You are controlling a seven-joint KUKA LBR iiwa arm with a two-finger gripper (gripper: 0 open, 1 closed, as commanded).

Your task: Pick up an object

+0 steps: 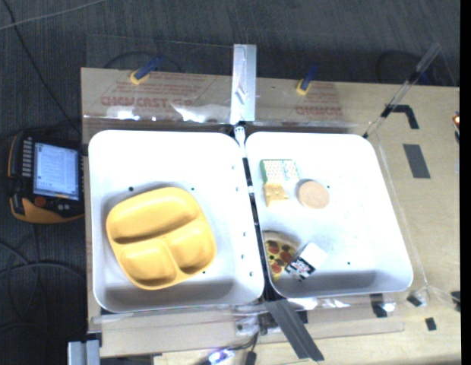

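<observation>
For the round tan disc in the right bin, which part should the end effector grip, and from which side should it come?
Come from straight above and close across the round tan disc, pinching its opposite edges. It lies flat on the floor of the right bin, so its rim is probably the only part to grip. The green and yellow pieces sit close on its left, so placing the pinch along the near-far line seems safer.
</observation>
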